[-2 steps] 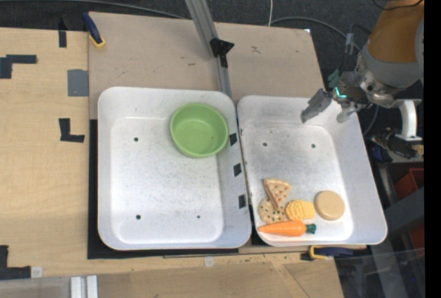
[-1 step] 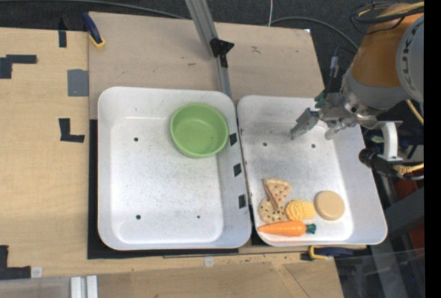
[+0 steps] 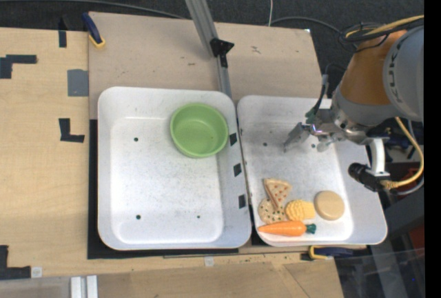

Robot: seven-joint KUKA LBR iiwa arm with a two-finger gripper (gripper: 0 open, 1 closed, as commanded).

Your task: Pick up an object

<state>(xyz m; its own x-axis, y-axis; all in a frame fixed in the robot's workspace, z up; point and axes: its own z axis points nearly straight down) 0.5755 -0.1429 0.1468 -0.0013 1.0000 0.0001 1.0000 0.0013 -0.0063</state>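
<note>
- Left bin (image 3: 117,172): a green bowl (image 3: 199,130) sits at its far right.
- Right bin (image 3: 275,117): carrot (image 3: 282,228), waffle wedge (image 3: 277,190), cookies (image 3: 299,210) and a tan disc (image 3: 330,205) cluster near.
- Gripper (image 3: 305,138) hovers spread above them, holding nothing.

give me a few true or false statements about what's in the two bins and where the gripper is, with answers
1. The green bowl sits in the left bin. True.
2. The carrot lies at the far edge of the right bin. False: it lies along the near edge, in front of the other food.
3. The gripper hangs over the right bin, apart from the food. True.
4. The gripper is holding the round bun. False: the bun lies on the bin floor near the carrot.
5. The cracker is in the same bin as the bowl. False: it is in the right bin, beside the cookie.
</note>
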